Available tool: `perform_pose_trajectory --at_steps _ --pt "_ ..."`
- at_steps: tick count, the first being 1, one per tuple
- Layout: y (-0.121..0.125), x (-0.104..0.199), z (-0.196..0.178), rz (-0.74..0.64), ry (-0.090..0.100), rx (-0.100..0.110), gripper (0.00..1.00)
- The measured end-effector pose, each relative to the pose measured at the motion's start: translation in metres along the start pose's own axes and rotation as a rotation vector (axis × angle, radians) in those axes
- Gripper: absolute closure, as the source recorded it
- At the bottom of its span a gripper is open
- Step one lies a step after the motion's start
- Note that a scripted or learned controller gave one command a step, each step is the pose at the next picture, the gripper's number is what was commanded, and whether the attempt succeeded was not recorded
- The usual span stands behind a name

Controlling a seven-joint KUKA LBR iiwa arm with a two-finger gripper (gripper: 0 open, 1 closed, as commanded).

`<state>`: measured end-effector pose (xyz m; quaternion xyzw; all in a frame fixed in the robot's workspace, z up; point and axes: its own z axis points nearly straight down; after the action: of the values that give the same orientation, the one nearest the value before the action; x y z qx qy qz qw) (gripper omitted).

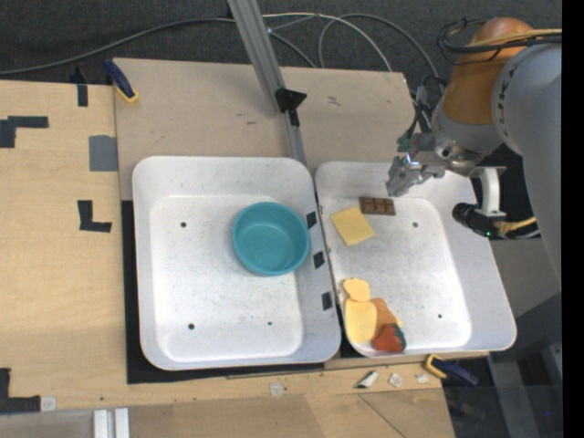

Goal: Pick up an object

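My gripper [399, 182] hangs over the far edge of the right bin [474, 272], just right of and above a small brown block [377, 206]. Nothing shows between its fingers. A yellow square slice [351, 225] lies left of the brown block. At the right bin's near left corner sits a heap of yellow, orange and red pieces [371, 319]. A teal bowl [269, 237] stands in the left bin [182, 281], toward its right side.
A slanted metal pole [265, 57] rises behind the bins. Cables [347, 35] loop over the dark background at the back. Small clamps sit at the bench's far left [121, 80] and near right [443, 368].
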<state>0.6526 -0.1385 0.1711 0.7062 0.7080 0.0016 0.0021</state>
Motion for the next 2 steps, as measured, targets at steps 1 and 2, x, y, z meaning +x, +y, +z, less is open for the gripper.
perform_pose_trajectory --at_steps 1,2 --pt "0.001 0.000 -0.053 0.001 0.000 0.001 1.00" --pt "0.002 0.000 -0.071 0.001 0.001 0.004 1.00"
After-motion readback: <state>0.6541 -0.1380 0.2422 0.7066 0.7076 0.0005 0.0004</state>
